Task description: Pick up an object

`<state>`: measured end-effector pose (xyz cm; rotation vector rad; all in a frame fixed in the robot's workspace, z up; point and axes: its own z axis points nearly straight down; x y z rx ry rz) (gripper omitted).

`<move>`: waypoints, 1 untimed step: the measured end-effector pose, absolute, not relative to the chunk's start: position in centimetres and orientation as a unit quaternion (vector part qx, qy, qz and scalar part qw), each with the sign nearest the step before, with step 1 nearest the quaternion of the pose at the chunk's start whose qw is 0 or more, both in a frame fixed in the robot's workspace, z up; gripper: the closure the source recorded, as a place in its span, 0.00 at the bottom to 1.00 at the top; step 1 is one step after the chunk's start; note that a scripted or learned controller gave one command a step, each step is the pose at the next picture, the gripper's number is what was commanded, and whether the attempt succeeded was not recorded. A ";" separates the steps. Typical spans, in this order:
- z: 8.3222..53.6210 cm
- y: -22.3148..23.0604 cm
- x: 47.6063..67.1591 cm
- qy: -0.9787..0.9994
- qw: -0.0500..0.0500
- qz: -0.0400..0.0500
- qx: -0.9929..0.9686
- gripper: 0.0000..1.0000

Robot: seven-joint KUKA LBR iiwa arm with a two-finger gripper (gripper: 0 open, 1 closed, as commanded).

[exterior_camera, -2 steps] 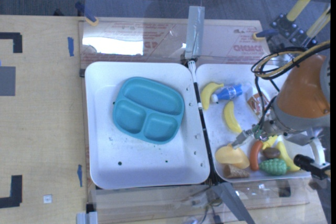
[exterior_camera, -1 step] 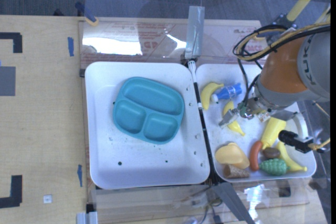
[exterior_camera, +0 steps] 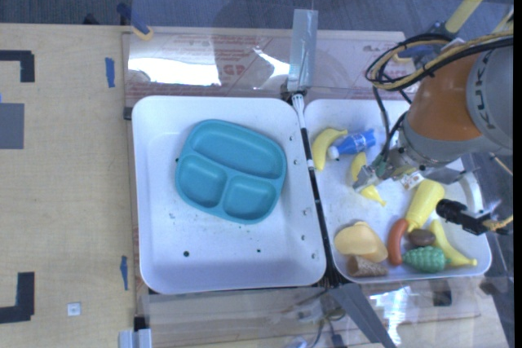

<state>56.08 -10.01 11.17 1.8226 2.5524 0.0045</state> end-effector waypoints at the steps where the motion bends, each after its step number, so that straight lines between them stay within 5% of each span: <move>1: 22.7 -5.9 54.7 0.757 0.003 0.002 0.653 1.00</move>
